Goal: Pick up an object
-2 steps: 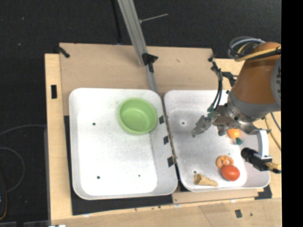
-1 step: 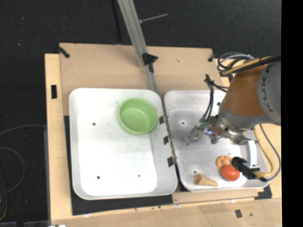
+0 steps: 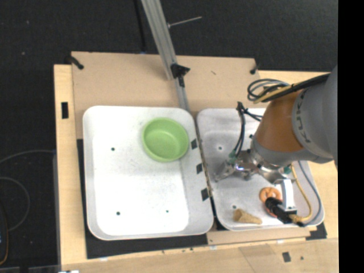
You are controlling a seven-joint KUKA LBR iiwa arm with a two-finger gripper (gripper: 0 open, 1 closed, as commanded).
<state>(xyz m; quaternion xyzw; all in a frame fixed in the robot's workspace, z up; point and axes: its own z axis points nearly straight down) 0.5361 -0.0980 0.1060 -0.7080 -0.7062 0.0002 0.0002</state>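
Cone-shaped object (image 3: 247,216) lies flat in right bin (image 3: 219,131), tip pointing left.

Matt green plastic bowl (image 3: 165,140), speckled white bins (image 3: 114,209), plywood-like bench (image 3: 125,78)

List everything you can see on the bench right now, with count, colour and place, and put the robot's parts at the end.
shallow white plastic bins: 2, white, side by side on the bench; left bin, right bin
round green plastic bowl: 1, green, upright in the left bin near its upper right corner
small tan cone-shaped object: 1, tan, lying on its side near the front of the right bin
small orange rounded object: 1, orange, front right of the right bin, partly hidden by the arm's hardware
grey metal pole: 1, grey, slanting down from the top to the gap between the bins
grey arm with orange band: 1, reaching in over the right bin
gripper: 1, dark, low over the middle of the right bin
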